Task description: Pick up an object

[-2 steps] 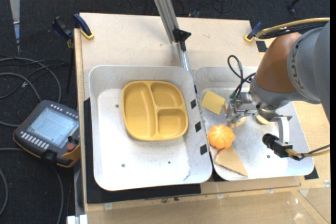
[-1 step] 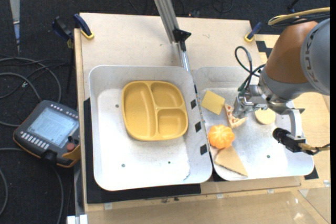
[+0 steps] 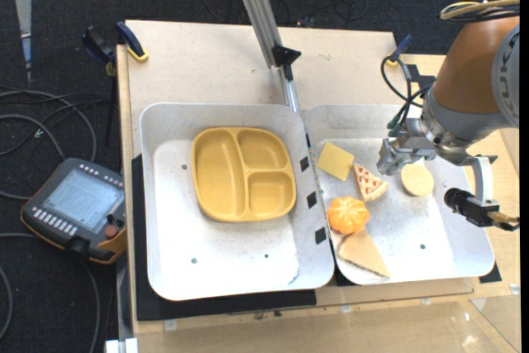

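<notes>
The right bin holds a yellow cheese block, a pizza-slice toy with red dots, an orange tangerine, a tan bread wedge and a pale round piece. My gripper hangs over the bin between the pizza slice and the pale round piece, just above them. Nothing shows between its fingers.
The left bin carries a yellow divided plate. A grey metal pole slants down to the divider between the bins. A teach pendant lies on the floor at the left. Cables run along the arm at the right.
</notes>
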Available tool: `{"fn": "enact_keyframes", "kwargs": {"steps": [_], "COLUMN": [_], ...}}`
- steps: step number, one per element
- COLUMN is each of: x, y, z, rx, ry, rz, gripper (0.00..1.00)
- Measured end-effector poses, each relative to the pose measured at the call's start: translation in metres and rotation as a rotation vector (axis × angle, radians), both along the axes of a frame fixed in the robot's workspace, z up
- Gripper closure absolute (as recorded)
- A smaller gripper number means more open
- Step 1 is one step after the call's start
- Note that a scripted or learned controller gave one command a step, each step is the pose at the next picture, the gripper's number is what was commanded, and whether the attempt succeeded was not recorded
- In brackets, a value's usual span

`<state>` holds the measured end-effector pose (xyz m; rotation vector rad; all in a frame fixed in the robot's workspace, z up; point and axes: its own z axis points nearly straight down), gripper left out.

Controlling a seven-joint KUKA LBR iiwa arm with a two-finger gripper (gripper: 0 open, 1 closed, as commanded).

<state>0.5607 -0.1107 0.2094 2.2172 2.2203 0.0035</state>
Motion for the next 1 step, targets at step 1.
{"fn": "enact_keyframes", "kwargs": {"steps": [1], "x": [0.0015], "y": [0.0], "z": [0.0533], "rx": [0.0], "ry": [-0.002], "rz": [0.002], "gripper": [1.0]}}
